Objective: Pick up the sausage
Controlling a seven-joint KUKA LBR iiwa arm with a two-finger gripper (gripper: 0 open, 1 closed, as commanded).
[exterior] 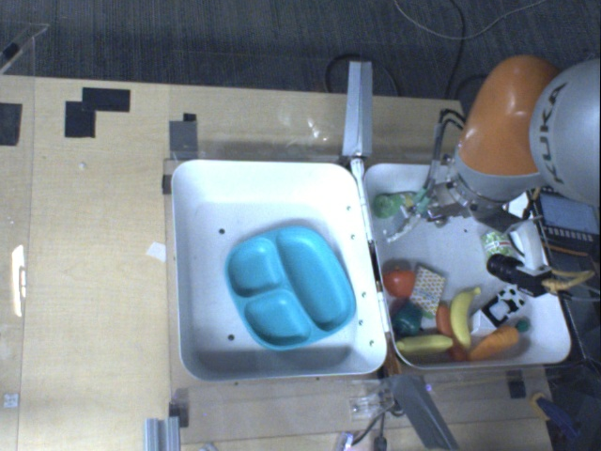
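Tool [420, 209] over right bin's [562, 350] far end, grip state unreadable; sausage unclear in toy pile [451, 322] nearer camera, identify before descending.

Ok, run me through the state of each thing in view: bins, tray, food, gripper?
Left bin: holds the blue tray.
Blue tray: flat, upright, its three compartments bare.
Right bin: holds the piled food.
Tomato: resting near the divider.
Banana: lying on the pile.
Carrot: lying at the front edge.
Gripper: low over the right bin's back corner, holding nothing visible.
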